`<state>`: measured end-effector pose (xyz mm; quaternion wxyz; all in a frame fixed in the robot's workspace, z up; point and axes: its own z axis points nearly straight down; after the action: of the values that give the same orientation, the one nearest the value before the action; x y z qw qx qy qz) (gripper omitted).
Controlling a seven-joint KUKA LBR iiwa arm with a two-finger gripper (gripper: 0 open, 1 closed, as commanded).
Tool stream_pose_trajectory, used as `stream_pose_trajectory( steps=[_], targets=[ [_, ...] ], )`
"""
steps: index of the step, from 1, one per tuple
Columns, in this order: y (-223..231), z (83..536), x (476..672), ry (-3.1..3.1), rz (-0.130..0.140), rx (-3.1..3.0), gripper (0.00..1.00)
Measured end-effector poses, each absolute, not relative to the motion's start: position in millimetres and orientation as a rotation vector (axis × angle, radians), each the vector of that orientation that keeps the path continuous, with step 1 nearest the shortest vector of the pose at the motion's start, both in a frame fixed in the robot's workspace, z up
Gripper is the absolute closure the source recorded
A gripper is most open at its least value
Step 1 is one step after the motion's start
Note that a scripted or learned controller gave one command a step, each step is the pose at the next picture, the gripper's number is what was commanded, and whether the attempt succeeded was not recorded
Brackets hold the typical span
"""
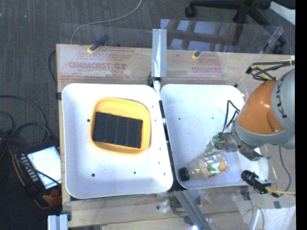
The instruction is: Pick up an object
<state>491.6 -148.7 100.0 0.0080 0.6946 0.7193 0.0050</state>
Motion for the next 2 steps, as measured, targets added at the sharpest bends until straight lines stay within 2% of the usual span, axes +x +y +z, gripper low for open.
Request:
stream_pose_trajectory(
  steps=[1,2],
  targets=[
    [-148.6,100.0,491.5,2.249,0.015,2.171,0.0],
    [-161.0,96.1,484.2,2.417,-0.004,2.009,0.0]
  ],
)
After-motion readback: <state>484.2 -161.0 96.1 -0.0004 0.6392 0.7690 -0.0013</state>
